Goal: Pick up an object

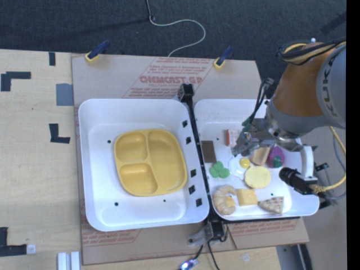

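Hovering low over the right bin's (pixel 292 210) middle, the hand (pixel 247 145) is gripping nothing I can tell, food unlifted.

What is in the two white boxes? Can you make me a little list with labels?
left bin: yellow divided plate
right bin: croissant, yellow round piece, cheese square, pizza slice, green piece, brown block, purple piece
gripper: low over the right bin, above the toys
arm: reaching in from the right
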`<state>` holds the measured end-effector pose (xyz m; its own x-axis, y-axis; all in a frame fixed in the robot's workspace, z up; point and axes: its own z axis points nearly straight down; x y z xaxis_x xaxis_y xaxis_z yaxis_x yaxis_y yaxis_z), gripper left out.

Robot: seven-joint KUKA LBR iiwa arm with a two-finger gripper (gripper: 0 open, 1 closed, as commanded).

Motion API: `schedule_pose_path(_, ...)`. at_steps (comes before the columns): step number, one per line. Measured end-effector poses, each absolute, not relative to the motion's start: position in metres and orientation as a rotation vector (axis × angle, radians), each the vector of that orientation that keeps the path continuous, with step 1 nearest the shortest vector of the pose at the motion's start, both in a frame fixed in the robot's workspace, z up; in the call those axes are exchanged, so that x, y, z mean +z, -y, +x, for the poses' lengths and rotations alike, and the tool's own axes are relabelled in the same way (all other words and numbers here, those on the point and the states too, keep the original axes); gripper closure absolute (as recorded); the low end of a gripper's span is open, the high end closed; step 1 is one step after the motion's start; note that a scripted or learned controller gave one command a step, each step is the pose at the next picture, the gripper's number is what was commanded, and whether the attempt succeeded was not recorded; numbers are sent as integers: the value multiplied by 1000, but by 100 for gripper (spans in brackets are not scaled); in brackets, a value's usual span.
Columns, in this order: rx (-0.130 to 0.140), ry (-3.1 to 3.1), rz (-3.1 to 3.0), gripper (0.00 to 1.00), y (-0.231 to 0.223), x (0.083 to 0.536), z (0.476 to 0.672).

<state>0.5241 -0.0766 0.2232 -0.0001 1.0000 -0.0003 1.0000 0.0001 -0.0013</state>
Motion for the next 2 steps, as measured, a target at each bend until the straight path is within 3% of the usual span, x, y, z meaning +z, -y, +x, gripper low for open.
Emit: schedule_pose_path(2, 0, 2224, -2219, 100, 73, 232, 539)
